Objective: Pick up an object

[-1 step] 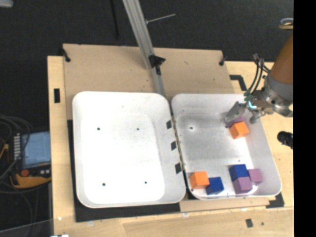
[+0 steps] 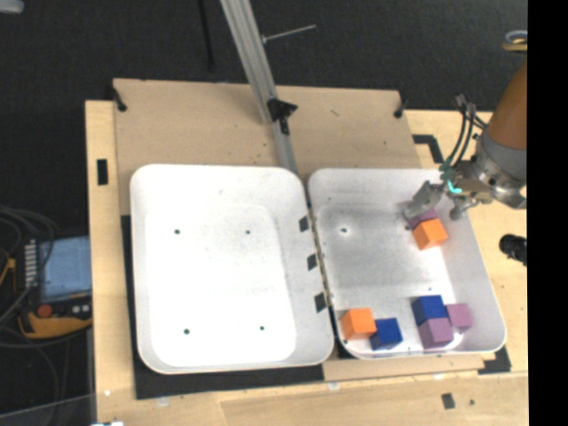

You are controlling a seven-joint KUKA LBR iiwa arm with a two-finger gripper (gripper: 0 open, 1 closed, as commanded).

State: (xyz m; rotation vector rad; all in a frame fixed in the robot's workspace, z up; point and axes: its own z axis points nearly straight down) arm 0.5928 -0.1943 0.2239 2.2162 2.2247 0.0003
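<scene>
We are hovering our claw (image 2: 426, 208), its spread impossible to tell, just above the small orange foam cube (image 2: 431, 233).

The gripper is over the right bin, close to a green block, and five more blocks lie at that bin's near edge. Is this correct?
Not quite. In the camera view the block beside the gripper is orange, not green. The rest holds: the gripper is over the right bin, and five more blocks lie along its near edge.
</scene>
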